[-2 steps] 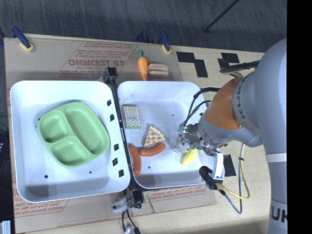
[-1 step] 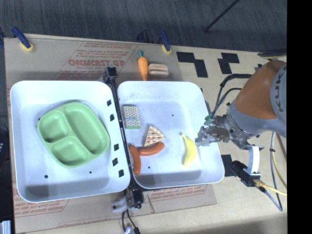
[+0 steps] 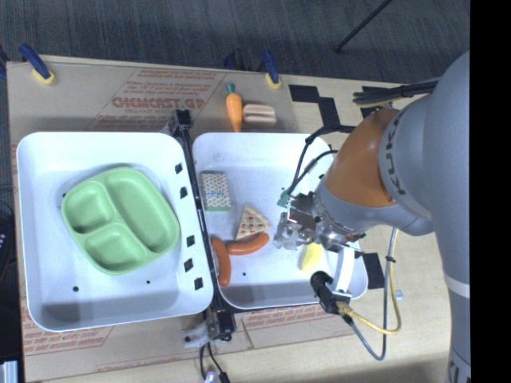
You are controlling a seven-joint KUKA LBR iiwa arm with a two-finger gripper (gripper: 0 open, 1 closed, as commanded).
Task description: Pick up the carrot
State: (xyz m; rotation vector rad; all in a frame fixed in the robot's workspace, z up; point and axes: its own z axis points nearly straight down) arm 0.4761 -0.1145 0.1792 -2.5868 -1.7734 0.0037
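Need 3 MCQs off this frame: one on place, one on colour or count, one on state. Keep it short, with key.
1. Where is the carrot?
A. in the left bin
B. on the bench beyond the right bin
C. on the green tray

2. What colour is the divided tray?
A. green
B. red
C. blue

3. How does the carrot stand to the claw?
A. gripped in it
B. touching it
C. apart from it

Key: 1 B, it lies outside the right bin's far rim, beside a small sandwich-like toy. 2 A, the tray in the left bin is pale green. 3 C, the claw is down inside the right bin, well away from the carrot.
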